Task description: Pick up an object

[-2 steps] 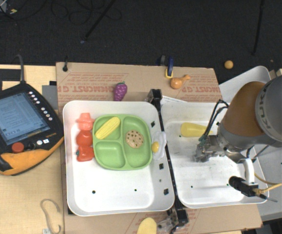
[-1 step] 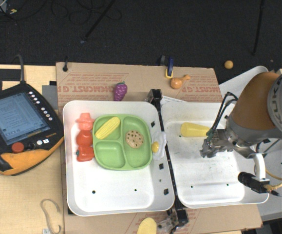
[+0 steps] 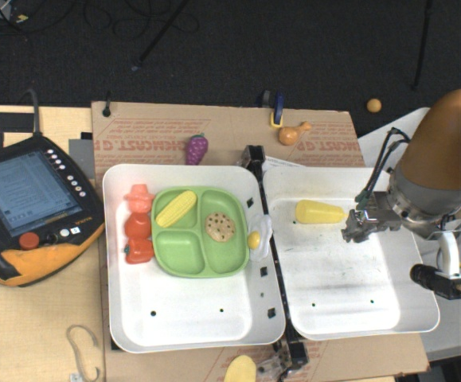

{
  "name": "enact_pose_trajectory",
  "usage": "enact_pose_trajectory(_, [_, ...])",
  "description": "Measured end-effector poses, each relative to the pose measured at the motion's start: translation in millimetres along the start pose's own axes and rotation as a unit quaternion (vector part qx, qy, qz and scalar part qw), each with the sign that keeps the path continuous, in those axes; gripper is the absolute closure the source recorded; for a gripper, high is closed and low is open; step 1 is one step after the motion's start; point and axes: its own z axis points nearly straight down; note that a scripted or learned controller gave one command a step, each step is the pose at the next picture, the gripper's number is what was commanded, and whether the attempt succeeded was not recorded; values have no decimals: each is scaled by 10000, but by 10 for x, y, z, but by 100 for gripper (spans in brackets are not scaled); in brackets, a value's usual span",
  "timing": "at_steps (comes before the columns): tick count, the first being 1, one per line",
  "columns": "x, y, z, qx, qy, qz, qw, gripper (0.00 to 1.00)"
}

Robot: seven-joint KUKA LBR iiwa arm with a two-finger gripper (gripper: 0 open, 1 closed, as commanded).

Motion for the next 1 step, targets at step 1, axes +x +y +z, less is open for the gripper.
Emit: enact_pose_trajectory(1, [-13,3,-141,17,4,1,10000,100])
